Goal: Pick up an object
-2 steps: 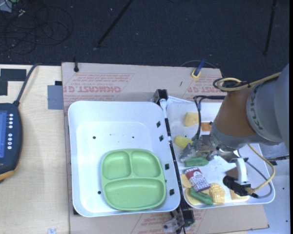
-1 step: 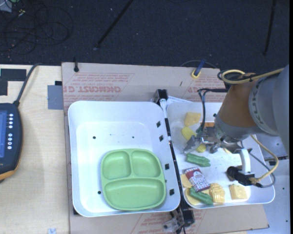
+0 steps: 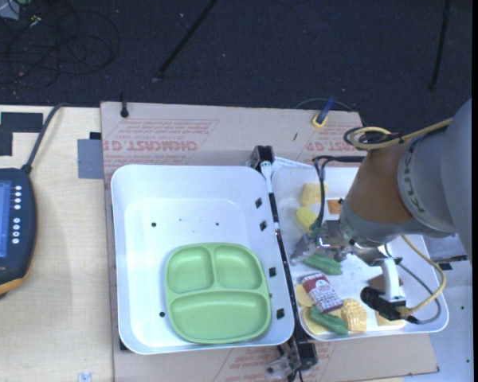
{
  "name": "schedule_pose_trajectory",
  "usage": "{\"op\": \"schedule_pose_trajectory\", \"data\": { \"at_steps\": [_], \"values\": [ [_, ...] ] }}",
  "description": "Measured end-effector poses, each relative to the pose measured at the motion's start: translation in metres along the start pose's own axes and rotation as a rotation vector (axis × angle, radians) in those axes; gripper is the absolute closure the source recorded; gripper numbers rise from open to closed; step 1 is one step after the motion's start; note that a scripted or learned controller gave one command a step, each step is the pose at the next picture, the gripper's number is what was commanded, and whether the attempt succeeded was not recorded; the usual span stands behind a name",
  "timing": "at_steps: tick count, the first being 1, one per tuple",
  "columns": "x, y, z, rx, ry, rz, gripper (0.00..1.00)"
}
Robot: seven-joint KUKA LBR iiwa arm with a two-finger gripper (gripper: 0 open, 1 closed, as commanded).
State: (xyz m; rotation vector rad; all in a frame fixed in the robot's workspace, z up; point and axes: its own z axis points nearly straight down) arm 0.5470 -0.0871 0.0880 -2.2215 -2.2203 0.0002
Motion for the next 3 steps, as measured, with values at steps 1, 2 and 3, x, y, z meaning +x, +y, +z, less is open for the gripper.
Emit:
{"op": "schedule_pose_trajectory", "data": {
  "at_steps": [1, 2, 3],
  "values": [
    [-0.004, -0.001, 0.000, 0.000, 0.002, -0.001, 0.00],
    [-0.025, 0.101, 0.001, -0.005, -0.003, -0.004, 0.00],
    [-0.024, 0.097, -0.008, 0.004, 0.002, -0.005, 1.00]
  ]
}}
